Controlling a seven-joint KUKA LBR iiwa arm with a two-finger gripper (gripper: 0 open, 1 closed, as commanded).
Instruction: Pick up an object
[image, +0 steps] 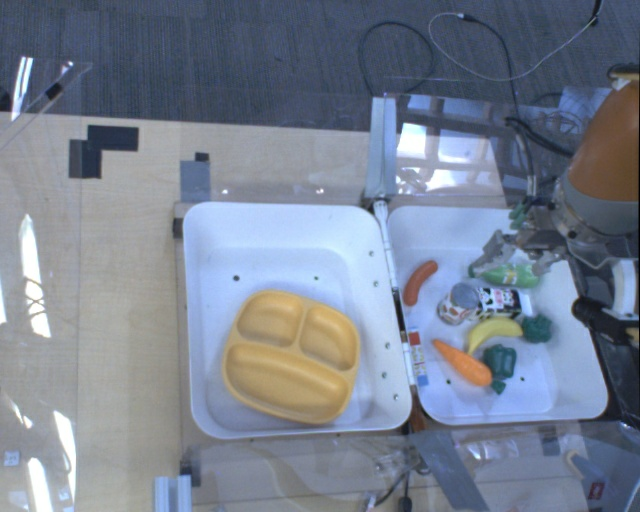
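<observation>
You are looking down on two shallow white plastic bins with rounded corners, side by side on a pale wood bench (110, 330).

Left bin (210, 400): one yellow compartment tray (291, 356), smooth moulded plastic, softly rounded outline, two small wells above one long well. It sits at a slight tilt toward the bin's lower right.

Right bin (580, 400): a loose cluster of toy foods, glossy plastic.
- Red-orange sausage (419, 281), short and curved, near the left wall, apart from the others.
- Small round grey-topped can (459, 303), lying beside a black-and-white printed carton (502, 299).
- Green bottle (507, 274), lying on its side at the top of the cluster.
- Yellow banana (493, 333), crescent shaped, just below the carton.
- Orange carrot (462, 363), tapered, pointing up-left, its thick end touching a dark green lumpy piece (499, 361).
- Another dark green piece (537, 328) at the banana's right tip.

Arm: the grey body with its orange band (612, 140) enters from the right. The gripper (520, 245), grey metal, is low over the upper part of the right bin, directly at the green bottle. You cannot tell from this angle how wide the claw stands or whether it has hold of the bottle; the metal parts overlap the bottle's upper edge.
</observation>
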